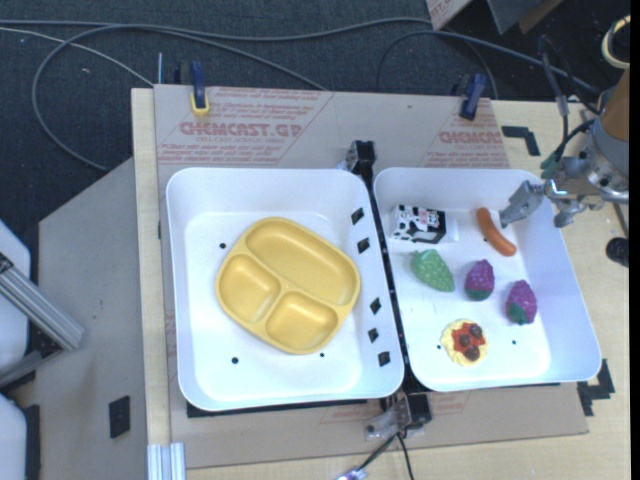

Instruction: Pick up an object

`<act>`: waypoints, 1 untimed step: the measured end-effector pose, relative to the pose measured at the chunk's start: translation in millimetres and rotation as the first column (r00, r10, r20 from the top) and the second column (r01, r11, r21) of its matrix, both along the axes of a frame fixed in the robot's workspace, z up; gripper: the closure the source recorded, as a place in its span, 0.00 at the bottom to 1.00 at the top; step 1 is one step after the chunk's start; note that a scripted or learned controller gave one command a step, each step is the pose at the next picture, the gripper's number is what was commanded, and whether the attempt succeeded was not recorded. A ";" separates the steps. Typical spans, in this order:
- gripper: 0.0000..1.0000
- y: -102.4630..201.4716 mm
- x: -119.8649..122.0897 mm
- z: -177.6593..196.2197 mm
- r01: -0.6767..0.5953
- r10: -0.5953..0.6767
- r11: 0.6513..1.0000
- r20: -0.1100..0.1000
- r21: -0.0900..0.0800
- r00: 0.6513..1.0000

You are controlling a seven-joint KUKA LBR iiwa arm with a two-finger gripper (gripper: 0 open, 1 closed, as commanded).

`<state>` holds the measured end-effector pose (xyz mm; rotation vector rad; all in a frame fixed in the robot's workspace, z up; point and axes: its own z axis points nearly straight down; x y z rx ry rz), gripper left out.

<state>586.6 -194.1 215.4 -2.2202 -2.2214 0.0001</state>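
Observation:
The right bin (570, 298) holds several small toys. They are a black-and-white cow (418, 224), an orange sausage (496, 232), a green leafy piece (432, 270), two purple grape bunches (480, 279) (521, 301) and a small pizza (465, 341). My gripper (542, 208) hangs over the bin's upper right corner, just right of the sausage and above it. It is open, with nothing between its fingers (520, 205).
A yellow divided plate (288, 284) lies in the left bin (190, 268). A black divider with clips (375, 268) runs between the bins. Clamps (199, 93) (472, 95) stand at the board's back edge. Cables trail across the dark floor behind.

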 end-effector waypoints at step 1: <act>0.00 -8.6 -3.7 -48.3 0.002 -0.002 1.000 -0.005 0.002 1.000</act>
